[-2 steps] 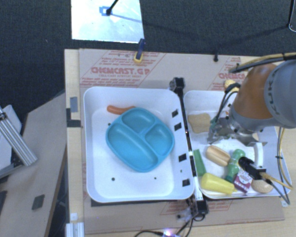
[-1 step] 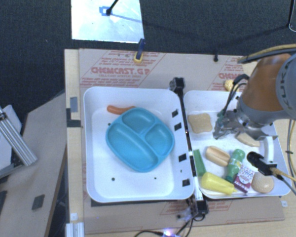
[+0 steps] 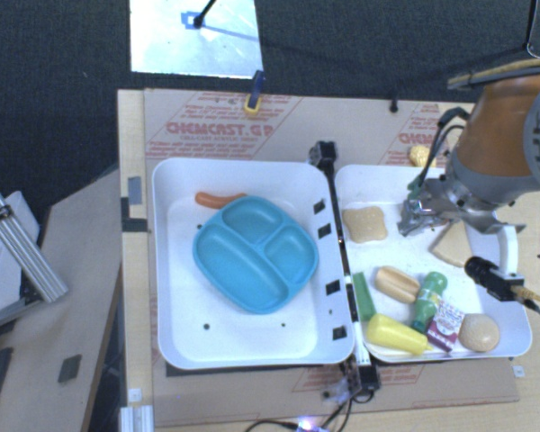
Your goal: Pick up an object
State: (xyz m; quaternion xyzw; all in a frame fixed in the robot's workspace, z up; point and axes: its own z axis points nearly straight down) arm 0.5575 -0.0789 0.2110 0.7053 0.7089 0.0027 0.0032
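The arm [image 3: 513, 133] showed a broad orange band over grey casing. Black cables looped beside the wrist. The gripper [image 3: 416, 216] looked metallic, silvery, perhaps with a black block and white bracket behind.

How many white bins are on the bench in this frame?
2. The left bin holds a blue divided plate and an orange sausage. The right bin holds the food toys, with the hand above it.
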